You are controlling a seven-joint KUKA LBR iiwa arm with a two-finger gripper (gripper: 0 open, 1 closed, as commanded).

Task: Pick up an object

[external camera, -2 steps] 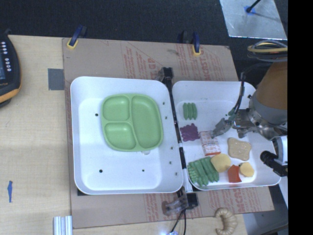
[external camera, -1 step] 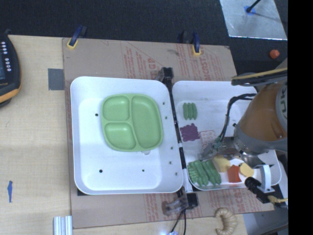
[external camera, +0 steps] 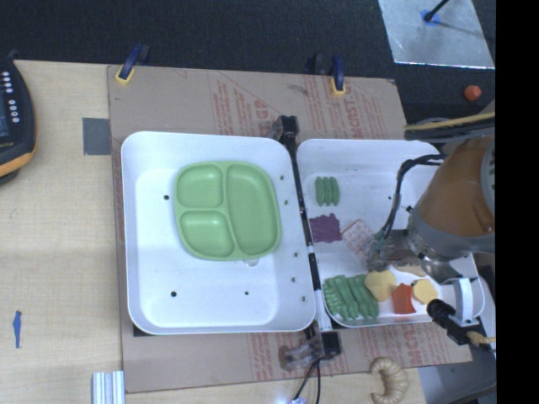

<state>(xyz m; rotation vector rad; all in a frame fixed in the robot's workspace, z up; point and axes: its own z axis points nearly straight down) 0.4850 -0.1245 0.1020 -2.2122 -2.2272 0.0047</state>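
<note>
Hovering pincer (external camera: 381, 257), yellow piece (external camera: 380, 284) just below

smooth matt plastic green plate (external camera: 227, 210); glossy white bins (external camera: 143, 225); matt brown cardboard sheet (external camera: 210, 99).

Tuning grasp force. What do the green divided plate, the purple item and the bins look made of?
Green divided plate: looks like moulded plastic, matte, uniform colour with rounded compartment ridges.
Purple item: probably soft plastic or rubber toy food; bumpy outline, dull finish, too small to be sure.
Bins: white, smooth, thin rounded rims, likely formed plastic with a slight sheen.
</note>
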